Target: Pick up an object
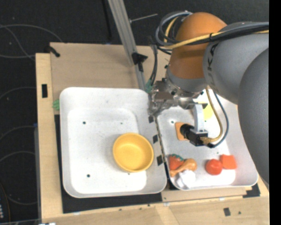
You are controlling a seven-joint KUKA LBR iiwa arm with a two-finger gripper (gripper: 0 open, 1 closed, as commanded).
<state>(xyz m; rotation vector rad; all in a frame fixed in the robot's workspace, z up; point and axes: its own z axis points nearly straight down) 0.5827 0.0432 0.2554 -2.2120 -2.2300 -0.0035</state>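
Observation:
My gripper point(155, 108) hangs over the left rim of the right bin point(243, 172), close to the divide between the two bins. Nothing shows between its fingers. In the right bin, a small orange block point(180, 131) lies just right of and below the gripper, partly covered by the wrist. Along that bin's front lie an orange toy with a green tip point(180, 163), a white crumpled thing point(186, 178), a red round piece point(213, 167) and an orange-red block point(228, 161). A yellow bowl point(131, 152) sits upright in the left bin point(79, 125).
A slanted metal rail point(126, 36) runs from the top down to the gripper's back side. The large grey arm covers the right bin's far right part. Bare bench wood surrounds the bins, and the left bin's floor is bare to the left of the bowl.

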